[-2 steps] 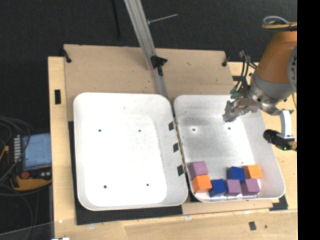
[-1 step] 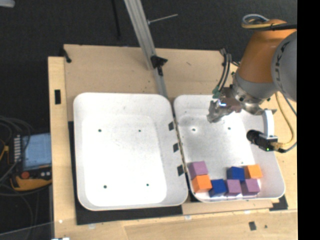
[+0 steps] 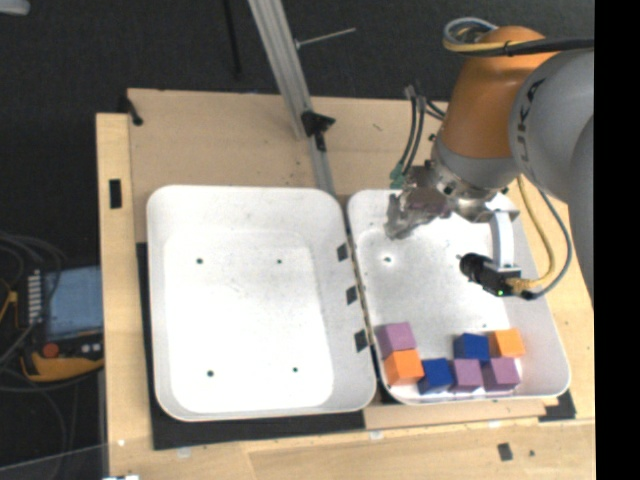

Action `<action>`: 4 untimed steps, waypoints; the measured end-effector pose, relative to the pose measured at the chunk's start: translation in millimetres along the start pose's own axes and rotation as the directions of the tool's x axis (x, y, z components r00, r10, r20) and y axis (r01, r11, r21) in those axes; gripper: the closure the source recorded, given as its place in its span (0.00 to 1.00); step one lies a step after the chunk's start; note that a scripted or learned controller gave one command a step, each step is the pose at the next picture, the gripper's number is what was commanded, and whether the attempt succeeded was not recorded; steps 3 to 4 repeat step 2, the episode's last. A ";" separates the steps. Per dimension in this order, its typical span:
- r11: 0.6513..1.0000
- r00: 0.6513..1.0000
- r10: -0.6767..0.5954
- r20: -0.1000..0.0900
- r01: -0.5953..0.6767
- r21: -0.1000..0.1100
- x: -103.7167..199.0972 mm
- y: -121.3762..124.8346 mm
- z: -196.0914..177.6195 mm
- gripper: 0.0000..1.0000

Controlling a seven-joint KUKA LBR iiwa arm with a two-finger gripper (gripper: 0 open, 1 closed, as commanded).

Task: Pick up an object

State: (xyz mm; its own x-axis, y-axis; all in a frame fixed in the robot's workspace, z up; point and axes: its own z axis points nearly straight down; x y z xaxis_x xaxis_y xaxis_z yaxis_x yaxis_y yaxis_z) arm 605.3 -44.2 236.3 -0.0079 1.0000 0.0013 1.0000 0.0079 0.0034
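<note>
Several small blocks lie along the near edge of the right bin [image 3: 440, 268]: a purple block [image 3: 396, 336] with an orange block [image 3: 404, 365] just in front of it, a blue block [image 3: 436, 374], a purple block [image 3: 467, 373], a blue block [image 3: 471, 347], a purple block [image 3: 502, 371] and an orange block [image 3: 508, 342]. My gripper [image 3: 400, 218] hangs over the far left part of the right bin, well away from the blocks. Nothing shows between its fingers.
The left bin [image 3: 250, 298] sits beside the right one, joined by black clips [image 3: 352, 293]. A slanted metal pole [image 3: 290, 78] rises behind the bins. Cables and a black fitting [image 3: 485, 268] hang from the wrist over the right bin.
</note>
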 end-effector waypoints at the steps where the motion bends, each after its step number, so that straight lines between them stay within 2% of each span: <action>1: 1.000 1.000 -0.001 0.000 0.001 0.000 58.6 0.1 -9.0 1.00; 2: 1.000 1.000 0.001 0.000 -0.001 0.001 101.2 5.5 -9.7 1.00; 4: 1.000 1.000 0.001 0.000 -0.001 0.001 101.2 5.5 -9.7 1.00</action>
